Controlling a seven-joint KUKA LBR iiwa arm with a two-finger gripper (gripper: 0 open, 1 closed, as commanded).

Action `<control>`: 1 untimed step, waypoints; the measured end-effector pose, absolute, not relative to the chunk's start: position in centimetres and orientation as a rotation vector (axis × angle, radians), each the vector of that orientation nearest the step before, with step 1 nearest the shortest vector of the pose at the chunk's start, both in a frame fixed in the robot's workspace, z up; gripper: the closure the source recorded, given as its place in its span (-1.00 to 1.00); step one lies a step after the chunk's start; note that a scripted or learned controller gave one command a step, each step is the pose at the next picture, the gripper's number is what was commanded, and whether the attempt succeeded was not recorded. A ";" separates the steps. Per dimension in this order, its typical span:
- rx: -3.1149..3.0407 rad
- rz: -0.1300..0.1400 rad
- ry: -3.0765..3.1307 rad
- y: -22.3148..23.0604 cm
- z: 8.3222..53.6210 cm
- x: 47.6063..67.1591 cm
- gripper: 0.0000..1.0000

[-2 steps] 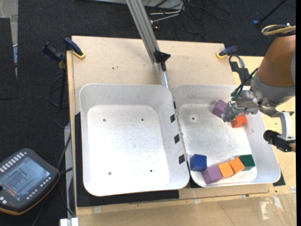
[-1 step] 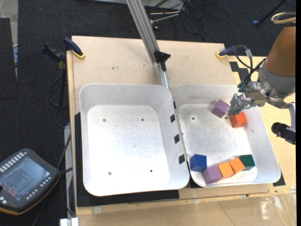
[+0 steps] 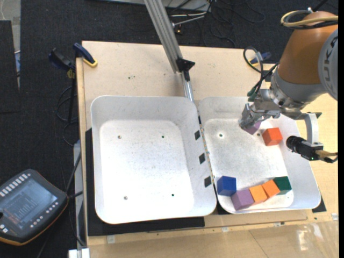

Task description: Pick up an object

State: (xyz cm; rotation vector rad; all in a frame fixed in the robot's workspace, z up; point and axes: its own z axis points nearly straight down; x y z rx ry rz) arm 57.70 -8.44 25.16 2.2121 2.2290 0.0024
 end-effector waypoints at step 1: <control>2.212 0.002 2.229 -3.6 24.0 59.5 1.00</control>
